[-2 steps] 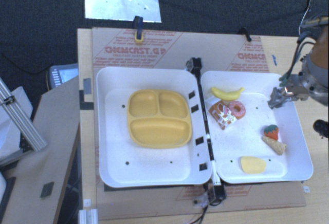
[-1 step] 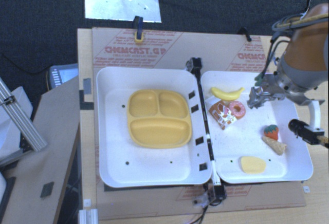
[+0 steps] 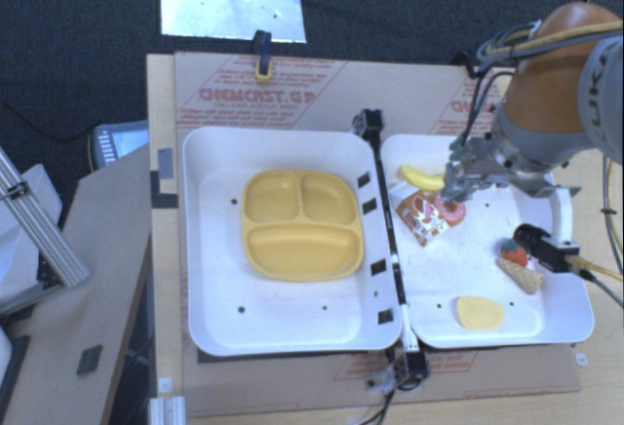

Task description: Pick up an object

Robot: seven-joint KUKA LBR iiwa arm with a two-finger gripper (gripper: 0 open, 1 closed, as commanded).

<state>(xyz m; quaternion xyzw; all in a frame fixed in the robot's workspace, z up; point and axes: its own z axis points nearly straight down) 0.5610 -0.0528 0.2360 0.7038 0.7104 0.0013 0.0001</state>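
Camera view from above gives us two white bins side by side on the surface. We see the tool [image 3: 456,189] low in the right bin [image 3: 551,318], just beside a yellow banana [image 3: 419,177] and at the edge of a red and white packet [image 3: 419,218]. We cannot tell how far it is open, nor whether it has hold of anything. Towards the bin's front lie a pale yellow disc [image 3: 480,313] and a tan bread-like piece [image 3: 520,277]. The left bin [image 3: 210,301] holds a yellow divided plate [image 3: 300,223].

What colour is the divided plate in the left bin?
The divided plate is plain yellow, clearest in the camera view.
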